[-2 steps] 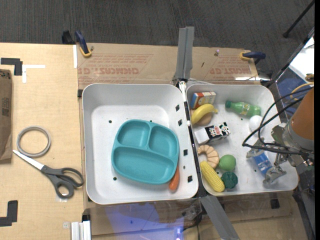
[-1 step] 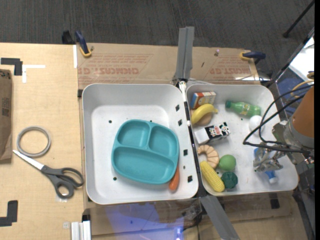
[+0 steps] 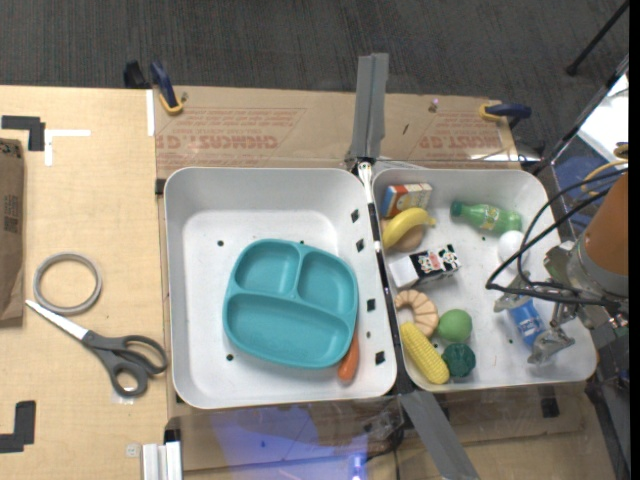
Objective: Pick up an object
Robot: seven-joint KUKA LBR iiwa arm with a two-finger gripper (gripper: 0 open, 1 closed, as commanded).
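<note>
While my gripper [image 3: 548, 346] hangs low in the right bin [image 3: 480, 173], near its front right corner, I list the stock. Whether it is open or closed I cannot tell; cables cross it.

Item: blue packet [image 3: 524, 321], just beside the gripper on the left-bin side, long axis running front to back. Nearest candidate; contact not discernible.
Item: green bottle [image 3: 486, 215], toward the back wall, lying crosswise.
Item: white ball [image 3: 510, 247], between bottle and gripper.
Item: banana [image 3: 407, 227], small carton [image 3: 434, 262], corn cob [image 3: 424, 353], green ball [image 3: 455, 325], along the divider, well apart from my gripper.
Item: teal tray [image 3: 290, 303], left bin [image 3: 200, 268], carrot [image 3: 348, 363] at its edge.

My wrist is cut off at the right.
</note>
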